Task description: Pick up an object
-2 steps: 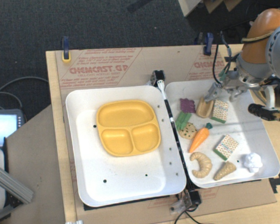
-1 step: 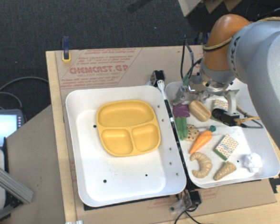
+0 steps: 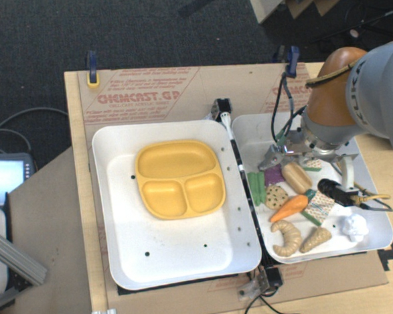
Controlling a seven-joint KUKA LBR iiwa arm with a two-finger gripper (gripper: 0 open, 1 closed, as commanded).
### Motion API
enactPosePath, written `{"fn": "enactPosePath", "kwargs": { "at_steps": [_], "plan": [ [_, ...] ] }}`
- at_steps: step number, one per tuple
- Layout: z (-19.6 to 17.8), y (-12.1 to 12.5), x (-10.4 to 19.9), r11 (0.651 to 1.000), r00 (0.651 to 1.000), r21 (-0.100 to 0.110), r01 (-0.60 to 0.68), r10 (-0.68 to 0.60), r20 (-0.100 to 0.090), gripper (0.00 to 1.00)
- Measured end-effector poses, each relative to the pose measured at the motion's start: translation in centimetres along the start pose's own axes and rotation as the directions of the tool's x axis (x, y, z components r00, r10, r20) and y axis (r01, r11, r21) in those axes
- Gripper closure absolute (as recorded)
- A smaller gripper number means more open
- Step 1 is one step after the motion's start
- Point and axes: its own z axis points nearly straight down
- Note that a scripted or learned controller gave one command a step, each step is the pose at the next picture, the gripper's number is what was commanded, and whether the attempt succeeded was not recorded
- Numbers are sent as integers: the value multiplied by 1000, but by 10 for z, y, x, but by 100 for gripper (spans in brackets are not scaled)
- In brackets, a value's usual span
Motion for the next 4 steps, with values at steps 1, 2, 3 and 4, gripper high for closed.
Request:
{"fn": "enactPosePath", "kwargs": {
  "at_steps": [1, 2, 3, 4],
  "plan": [
    [0, 66, -28, 1000, 1000, -11, 6, -6, 4, 0],
    [-1, 64, -104, 1000, 1000, 4, 2, -2, -22, 0],
    [1, 64, -59, 1000, 1000, -1, 9, -9, -2, 0],
    [1, 63, 22, 1000, 1000, 0, 11, -11, -3, 0]
  ]
}}
